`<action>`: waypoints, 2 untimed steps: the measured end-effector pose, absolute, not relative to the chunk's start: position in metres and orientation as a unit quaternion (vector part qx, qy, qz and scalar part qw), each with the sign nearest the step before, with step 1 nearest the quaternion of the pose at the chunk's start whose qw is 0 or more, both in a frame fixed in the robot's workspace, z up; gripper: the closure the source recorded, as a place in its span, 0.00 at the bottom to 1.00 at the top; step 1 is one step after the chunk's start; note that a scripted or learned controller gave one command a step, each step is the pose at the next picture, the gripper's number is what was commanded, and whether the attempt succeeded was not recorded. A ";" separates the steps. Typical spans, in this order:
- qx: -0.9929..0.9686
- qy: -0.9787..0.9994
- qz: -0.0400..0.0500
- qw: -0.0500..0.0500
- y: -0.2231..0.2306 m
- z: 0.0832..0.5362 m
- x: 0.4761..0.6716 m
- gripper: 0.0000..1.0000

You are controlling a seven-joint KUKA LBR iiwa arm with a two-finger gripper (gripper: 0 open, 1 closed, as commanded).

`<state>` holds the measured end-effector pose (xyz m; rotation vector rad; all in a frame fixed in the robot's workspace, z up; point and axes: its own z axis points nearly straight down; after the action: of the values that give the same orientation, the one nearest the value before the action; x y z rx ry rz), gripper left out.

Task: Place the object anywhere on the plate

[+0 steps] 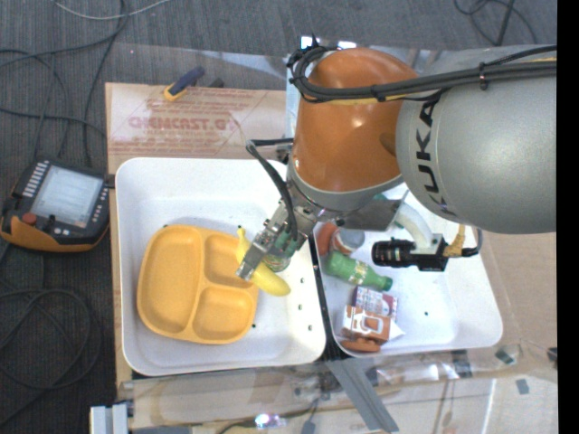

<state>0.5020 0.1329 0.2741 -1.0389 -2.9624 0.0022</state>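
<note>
Camera view: arm (470, 152) comes in from the right, orange band over the middle of the bench, w/ the gripper (258, 259) down in the left bin (181, 197) near its right wall. Gripper sits right on top of the banana (271, 284), covering its mid part. Can't tell whether the tool is spread or pinching; the view is too cluttered there.

Banana lies at a slant in the left bin, one tip poking up-left of the gripper, the other end down-right toward the bin's right wall. It's up against the right rim of the plate (181, 278). Can't tell if it rests on the rim or just beside it.

Plate is yellow, 3 compartments, in the left-centre of the left bin.

Right bin (452, 306) has a green bottle (357, 270) lying on its side near the left wall, a red & white box (369, 319) just below it, and a small red & white item (336, 239) above it, partly under the arm.

Bins sit on a cardboard sheet (181, 125). Handheld control unit (59, 206) on the floor, left of the bench.
</note>
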 end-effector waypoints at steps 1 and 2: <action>-0.280 -0.960 0.001 0.001 0.075 0.251 0.484 1.00; -0.242 -0.970 0.000 0.000 0.090 0.310 0.494 1.00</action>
<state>0.4943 0.0905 0.3103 -0.7602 -3.0486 0.0003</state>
